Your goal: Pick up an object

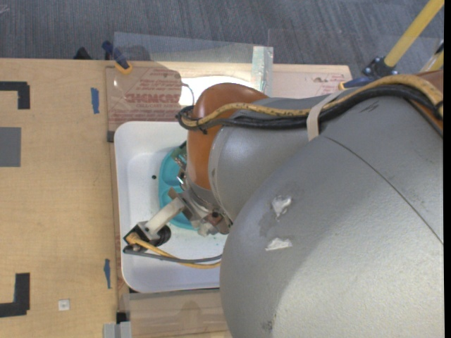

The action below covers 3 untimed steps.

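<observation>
One white bin (pixel 134 153), one blue-green thing (pixel 169 178) in it, one big grey arm (pixel 331 210) covering much of both, gripper (pixel 199 215) down by the thing, cannot tell its grip.

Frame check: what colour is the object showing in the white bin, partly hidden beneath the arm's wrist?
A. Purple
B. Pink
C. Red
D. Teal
D: a teal object lies in the white bin, with most of it hidden under the orange band of the arm.
</observation>
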Each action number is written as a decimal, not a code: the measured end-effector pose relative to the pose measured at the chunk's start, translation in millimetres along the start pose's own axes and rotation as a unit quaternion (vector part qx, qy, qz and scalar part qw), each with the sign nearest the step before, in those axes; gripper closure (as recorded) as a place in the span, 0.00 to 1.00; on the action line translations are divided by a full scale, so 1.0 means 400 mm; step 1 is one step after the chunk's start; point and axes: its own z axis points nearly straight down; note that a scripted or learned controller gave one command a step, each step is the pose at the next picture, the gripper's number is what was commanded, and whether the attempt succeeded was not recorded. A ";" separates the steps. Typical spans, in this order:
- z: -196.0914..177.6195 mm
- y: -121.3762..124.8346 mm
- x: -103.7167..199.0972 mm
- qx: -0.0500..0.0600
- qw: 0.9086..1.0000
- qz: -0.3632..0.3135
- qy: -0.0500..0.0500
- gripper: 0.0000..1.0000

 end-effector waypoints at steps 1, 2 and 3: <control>0.007 0.004 -0.002 0.000 0.984 0.178 0.001 1.00; -0.471 0.004 0.003 0.000 0.988 0.156 0.005 1.00; -0.240 0.006 -0.002 -0.001 0.983 0.185 -0.002 1.00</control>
